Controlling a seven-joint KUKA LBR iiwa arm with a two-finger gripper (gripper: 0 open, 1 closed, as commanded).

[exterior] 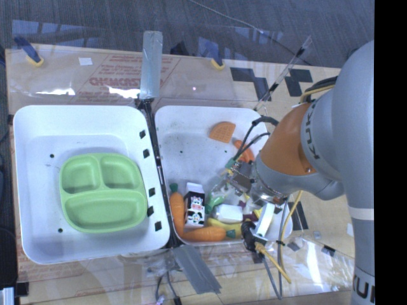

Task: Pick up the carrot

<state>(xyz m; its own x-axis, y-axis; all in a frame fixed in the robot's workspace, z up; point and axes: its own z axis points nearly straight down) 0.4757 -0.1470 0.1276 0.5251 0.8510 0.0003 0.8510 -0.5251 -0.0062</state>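
Carrot [205, 234] beside cow-print milk carton [194, 211]

My arm [346, 119] shows grey, with a broad orange band [286, 151] above my wrist. Both bins are plain white: the left bin [32, 126] carries a pale green divided plate [102, 192], and the right bin [184, 126] is a jumble of colour. There's a carrot [205, 234], orange with a touch of green at one end, a second orange piece [177, 211] beside it, a black-and-white cow-patterned carton [194, 211], something yellow [224, 222], and an orange ridged wafer [222, 131].
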